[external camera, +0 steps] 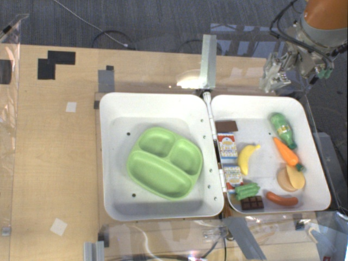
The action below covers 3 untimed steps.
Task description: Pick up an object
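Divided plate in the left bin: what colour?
Light green; the divided plate shows plainly in the camera view.

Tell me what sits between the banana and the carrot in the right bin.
Nothing: camera view shows bare white bin floor between the banana and carrot.

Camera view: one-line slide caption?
End effector poised above the right bin's far edge; toy foods, including banana and carrot, inside; left bin holds a green divided plate.

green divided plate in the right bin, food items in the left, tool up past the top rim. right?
Bins are swapped. The camera view shows the green divided plate in the left bin and the food items, such as the banana, in the right bin. The tool is past the top rim.
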Available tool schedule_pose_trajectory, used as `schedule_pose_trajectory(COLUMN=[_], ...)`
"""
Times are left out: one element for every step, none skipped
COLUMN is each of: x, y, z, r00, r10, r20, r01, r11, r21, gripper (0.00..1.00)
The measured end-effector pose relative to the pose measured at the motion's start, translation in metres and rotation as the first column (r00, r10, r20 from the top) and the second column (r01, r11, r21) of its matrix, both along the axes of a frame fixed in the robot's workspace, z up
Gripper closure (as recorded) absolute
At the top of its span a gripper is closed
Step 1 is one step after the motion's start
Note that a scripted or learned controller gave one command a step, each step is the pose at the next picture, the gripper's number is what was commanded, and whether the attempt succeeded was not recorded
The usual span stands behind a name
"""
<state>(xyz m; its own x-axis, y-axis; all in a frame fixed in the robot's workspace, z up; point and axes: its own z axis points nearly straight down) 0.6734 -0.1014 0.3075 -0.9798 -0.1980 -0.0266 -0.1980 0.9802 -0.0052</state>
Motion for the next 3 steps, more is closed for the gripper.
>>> schedule_pose_trajectory(x=[-0.003, 0.0, 0.002], y=[-0.016, -0.014, -0.013], z=[-0.01, 0.005, 0.02], r00=[0.989, 0.989, 0.989], r10=[0.149, 0.15, 0.15], r20=[-0.015, -0.001, 0.011], r01=[-0.149, -0.15, -0.15], r11=[0.989, 0.989, 0.989], r21=[-0.002, -0.004, -0.006], gripper=[1.0, 1.0, 1.0])
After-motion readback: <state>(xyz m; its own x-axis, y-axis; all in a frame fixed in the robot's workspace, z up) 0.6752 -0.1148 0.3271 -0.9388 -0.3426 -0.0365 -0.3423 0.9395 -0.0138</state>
